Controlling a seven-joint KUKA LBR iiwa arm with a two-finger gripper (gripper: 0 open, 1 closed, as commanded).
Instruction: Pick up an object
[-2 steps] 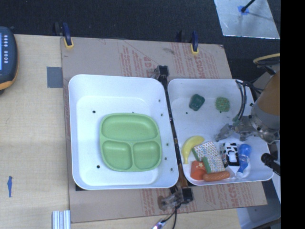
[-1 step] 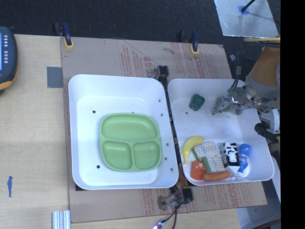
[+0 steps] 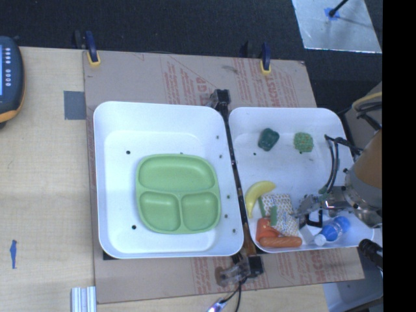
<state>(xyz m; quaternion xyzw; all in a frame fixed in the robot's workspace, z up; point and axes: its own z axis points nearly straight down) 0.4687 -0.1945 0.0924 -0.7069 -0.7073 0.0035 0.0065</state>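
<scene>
jaws [image 3: 316, 208] over right bin [image 3: 286, 119]

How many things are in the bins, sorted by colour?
Green: 3, the tray, a dark green lump and a light green lump
Yellow: 1, the banana
Orange: 1, the carrot
Blue: 1, the bottle
Patterned: 1, the packet
Total: 7

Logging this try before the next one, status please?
Gripper low in right bin, near corner. Nothing seen between fingers. Blue bottle just beside it; banana, carrot close by.
</scene>
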